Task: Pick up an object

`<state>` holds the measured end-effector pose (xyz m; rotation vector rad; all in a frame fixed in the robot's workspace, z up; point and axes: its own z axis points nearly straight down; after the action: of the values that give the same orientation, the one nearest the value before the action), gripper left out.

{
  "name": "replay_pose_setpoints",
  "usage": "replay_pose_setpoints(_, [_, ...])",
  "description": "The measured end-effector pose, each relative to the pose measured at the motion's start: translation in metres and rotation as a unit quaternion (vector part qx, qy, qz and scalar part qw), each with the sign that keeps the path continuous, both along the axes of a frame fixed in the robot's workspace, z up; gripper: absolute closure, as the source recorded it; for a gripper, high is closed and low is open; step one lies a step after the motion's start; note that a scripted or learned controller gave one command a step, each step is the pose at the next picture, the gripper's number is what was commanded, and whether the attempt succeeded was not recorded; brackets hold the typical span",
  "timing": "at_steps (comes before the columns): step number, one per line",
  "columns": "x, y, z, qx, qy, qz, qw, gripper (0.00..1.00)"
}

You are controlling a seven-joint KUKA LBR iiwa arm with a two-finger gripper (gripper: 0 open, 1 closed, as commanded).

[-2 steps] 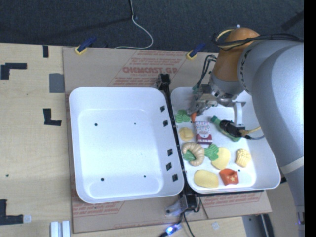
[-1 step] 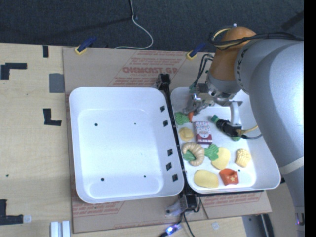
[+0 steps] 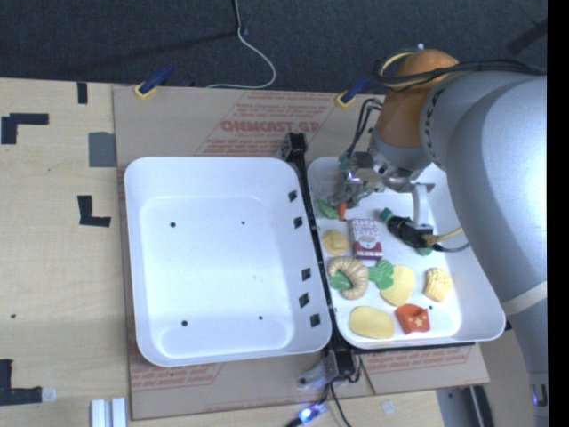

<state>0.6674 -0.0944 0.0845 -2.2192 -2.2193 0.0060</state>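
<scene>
Right bin (image 3: 484,323), far end: I see the gripper (image 3: 348,188) low over the floor, a green and orange piece (image 3: 332,209) just at its near side. I cannot tell how the gripper is set. Near of it lie a red-and-white carton (image 3: 364,237), a yellow piece (image 3: 335,241) and a ring pastry (image 3: 348,276).

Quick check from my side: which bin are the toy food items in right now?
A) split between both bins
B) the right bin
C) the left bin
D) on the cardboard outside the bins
B: the corn, the red box and the other toy foods all lie in the right bin, under the arm.
</scene>
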Motion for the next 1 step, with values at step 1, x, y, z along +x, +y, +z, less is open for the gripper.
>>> replay_pose_setpoints(1, [-0.0002,0.0,0.0096,0.0002,0.001,0.0,1.0,1.0])
